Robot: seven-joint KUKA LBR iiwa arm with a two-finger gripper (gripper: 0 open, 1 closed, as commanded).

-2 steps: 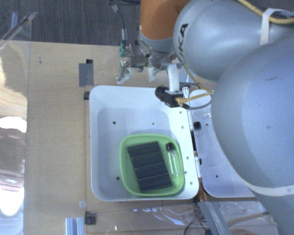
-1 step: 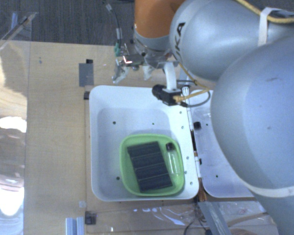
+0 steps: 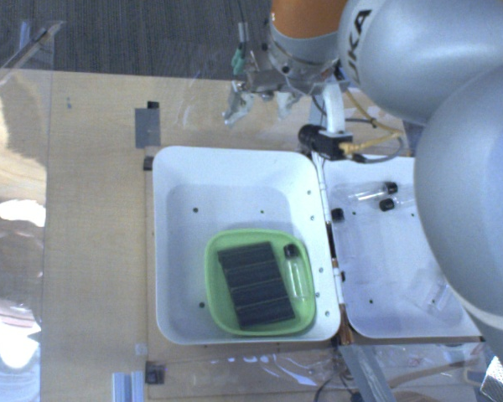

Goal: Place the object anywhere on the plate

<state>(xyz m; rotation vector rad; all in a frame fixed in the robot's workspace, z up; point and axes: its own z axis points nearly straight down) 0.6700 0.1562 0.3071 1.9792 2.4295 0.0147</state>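
A green plate (image 3: 215, 262) lies in the near half of the left bin (image 3: 178, 224). A black ridged block (image 3: 256, 285) rests flat on it. A clear vial with a black cap (image 3: 295, 268) lies along the plate's right side. My gripper (image 3: 256, 107) hangs beyond the far edge of the left bin, over the wooden bench and well away from the plate. Its fingers are open with nothing between them.
The right bin (image 3: 377, 300) holds a clear vial with a black cap (image 3: 375, 193), another black-capped piece (image 3: 386, 204), a small black bit (image 3: 337, 214) and a clear item (image 3: 436, 296) near the arm. The arm's bulk covers the right side.
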